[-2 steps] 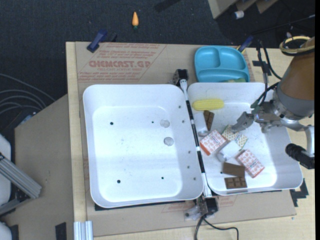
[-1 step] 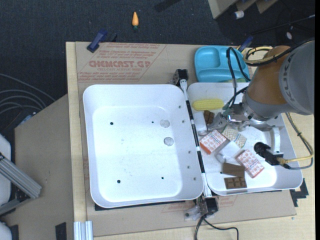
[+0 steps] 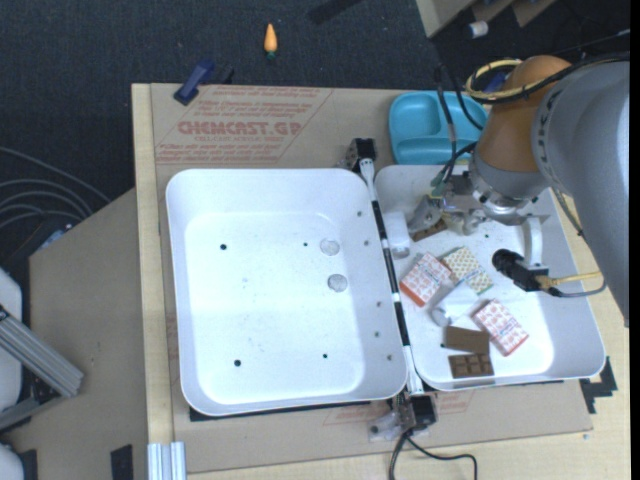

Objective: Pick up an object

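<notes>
The arm's gripper (image 3: 440,208) is low in the right bin (image 3: 570,353), over a small brown piece (image 3: 428,230); whether its fingers are spread cannot be told. Red-patterned packets (image 3: 425,278) and brown blocks (image 3: 468,340) lie nearby. The bins sit on a cardboard-covered desk (image 3: 250,128) above dark carpet (image 3: 80,48).

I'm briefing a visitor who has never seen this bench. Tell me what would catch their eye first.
The big grey arm with its orange band comes in from the right and hangs over the far end of the right bin. That bin holds a clutter of small packets, among them a red-and-white one and a brown one. A turquoise dish sits behind the bins.
</notes>
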`<state>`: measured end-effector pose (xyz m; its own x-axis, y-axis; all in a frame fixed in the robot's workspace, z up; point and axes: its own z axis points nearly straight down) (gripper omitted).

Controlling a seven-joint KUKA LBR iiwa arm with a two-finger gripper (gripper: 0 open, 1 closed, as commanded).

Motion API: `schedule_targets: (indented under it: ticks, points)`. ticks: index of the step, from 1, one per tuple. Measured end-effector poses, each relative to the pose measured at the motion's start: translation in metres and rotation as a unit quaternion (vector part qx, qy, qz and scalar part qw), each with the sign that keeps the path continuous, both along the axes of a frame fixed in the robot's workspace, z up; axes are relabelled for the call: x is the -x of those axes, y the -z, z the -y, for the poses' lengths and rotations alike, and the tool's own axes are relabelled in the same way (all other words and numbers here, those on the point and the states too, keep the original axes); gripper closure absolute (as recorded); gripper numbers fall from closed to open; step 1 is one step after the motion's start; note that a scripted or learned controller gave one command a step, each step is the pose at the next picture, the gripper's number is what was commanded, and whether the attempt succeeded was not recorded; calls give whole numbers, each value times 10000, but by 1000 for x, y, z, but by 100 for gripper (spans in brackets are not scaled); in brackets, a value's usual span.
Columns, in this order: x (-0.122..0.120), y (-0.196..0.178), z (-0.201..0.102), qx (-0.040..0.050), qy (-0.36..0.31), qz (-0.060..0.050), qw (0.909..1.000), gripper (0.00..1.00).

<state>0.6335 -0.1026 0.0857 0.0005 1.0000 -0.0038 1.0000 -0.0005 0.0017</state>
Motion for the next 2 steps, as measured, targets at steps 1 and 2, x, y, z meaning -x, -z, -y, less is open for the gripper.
schedule_targets:
  ticks: [1, 2]
  points:
    - [-1, -10, -1, -6, -6, 11, 10000, 100]
    - [0, -10, -1, -6, -6, 8, 10000, 0]
